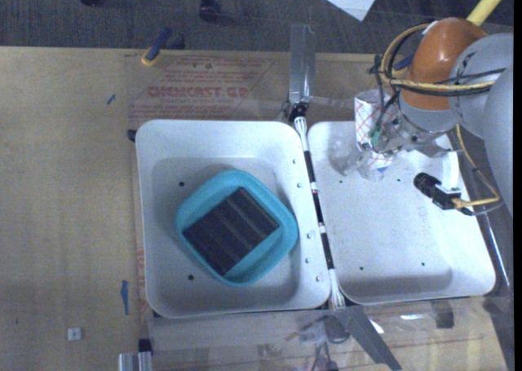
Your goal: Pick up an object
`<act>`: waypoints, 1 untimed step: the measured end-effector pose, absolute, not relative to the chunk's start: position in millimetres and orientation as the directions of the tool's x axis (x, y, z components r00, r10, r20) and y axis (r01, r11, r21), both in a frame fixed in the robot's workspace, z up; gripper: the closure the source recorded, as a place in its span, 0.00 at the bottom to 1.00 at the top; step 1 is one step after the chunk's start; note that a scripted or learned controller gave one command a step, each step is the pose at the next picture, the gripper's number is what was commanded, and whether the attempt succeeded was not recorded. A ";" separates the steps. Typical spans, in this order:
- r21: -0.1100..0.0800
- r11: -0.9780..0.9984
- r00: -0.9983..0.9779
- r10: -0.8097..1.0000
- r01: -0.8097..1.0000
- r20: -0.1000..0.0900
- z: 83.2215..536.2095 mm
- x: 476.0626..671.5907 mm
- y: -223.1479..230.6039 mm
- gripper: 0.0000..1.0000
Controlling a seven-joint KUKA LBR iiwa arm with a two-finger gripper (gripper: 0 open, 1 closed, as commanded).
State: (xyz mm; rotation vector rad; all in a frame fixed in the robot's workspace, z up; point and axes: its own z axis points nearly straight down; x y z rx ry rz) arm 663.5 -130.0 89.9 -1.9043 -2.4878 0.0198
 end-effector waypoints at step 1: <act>0.001 0.206 -0.206 0.978 0.978 -0.001 187.1 640.1 -36.9 1.00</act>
